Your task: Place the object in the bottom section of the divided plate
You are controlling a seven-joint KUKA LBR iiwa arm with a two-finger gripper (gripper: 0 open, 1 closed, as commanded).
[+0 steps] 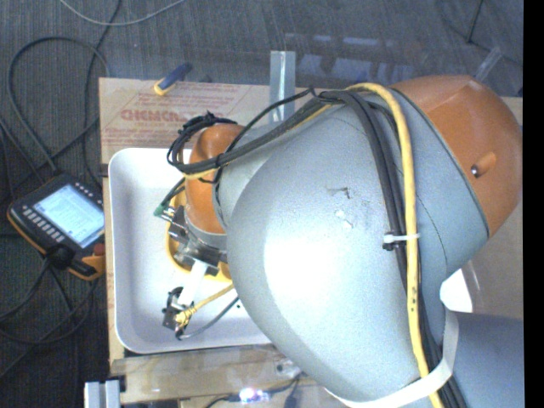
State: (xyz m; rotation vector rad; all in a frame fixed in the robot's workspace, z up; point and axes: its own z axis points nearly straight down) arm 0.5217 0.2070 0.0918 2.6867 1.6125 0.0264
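My grey arm (340, 228) covers most of the view and reaches down into the left white bin (136, 228). Its orange wrist band (208, 172) sits over the middle of that bin, and the gripper (197, 257) points down just below the band. A yellow curved edge (175, 249) peeks out on the left side of the gripper; it may be the rim of the divided plate, but the arm hides the rest. No object to be placed can be made out, and whatever lies under the gripper is hidden.
The bin's left wall and near-left corner (127, 330) are bare white. A brown board (161, 113) lies behind the bin with a small blue and yellow item (172, 76) on it. A handheld control pendant (59, 219) lies on the floor at left.
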